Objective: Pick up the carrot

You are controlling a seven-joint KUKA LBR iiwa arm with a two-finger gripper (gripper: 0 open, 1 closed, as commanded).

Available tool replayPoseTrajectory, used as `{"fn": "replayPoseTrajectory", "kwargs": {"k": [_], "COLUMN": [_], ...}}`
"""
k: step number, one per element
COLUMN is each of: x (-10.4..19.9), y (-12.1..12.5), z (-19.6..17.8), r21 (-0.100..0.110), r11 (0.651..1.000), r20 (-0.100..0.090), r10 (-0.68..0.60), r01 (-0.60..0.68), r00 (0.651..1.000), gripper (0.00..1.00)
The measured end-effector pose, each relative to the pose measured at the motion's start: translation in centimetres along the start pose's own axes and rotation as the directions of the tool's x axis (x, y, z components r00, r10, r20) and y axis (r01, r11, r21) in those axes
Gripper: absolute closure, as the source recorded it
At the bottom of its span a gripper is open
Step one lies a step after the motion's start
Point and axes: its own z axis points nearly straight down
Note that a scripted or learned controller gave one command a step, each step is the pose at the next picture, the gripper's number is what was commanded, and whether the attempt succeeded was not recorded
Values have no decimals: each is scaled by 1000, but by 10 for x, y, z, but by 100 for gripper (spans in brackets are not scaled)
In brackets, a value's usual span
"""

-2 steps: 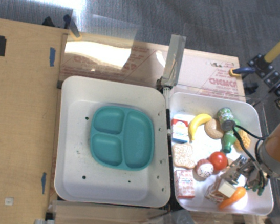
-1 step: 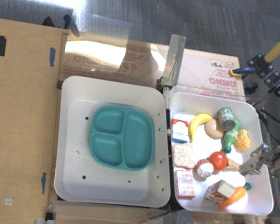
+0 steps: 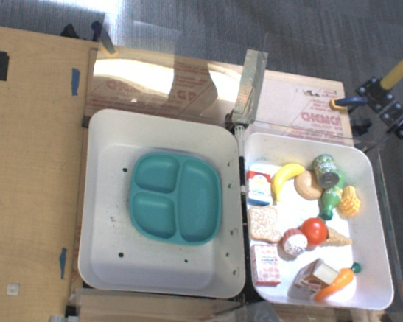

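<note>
The small orange plastic carrot with a green top (image 3: 338, 283) lies in the near right corner of the right white bin (image 3: 379, 248), leaning against a brown toy carton (image 3: 313, 278). Farther back sit a red tomato (image 3: 314, 230), yellow banana (image 3: 285, 177) and corn cob (image 3: 350, 200). The left white bin (image 3: 99, 202) holds a teal sectioned plate (image 3: 177, 198). Tool state: cannot tell.

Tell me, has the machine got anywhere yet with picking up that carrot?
Nothing looks done so far. The carrot lies at the near corner of the right bin, beside a small carton and among the other toy foods. Nothing is in hand at this moment. The whole job is left: reaching in, closing on the carrot and lifting it. The teal tray sits in the left bin.
</note>
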Motion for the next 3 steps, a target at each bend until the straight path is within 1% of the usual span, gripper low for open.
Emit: {"fn": "replayPoseTrajectory", "kwargs": {"k": [1, 2, 3], "x": [2, 1, -29], "y": [1, 1, 16], "z": [47, 30, -23], "r21": [-4, -4, -3], "r11": [965, 822, 609], "r20": [-11, -2, 1], "r10": [-261, -570, -793], "r01": [261, 570, 793], "r00": [965, 821, 609], "gripper": [100, 100, 100]}}
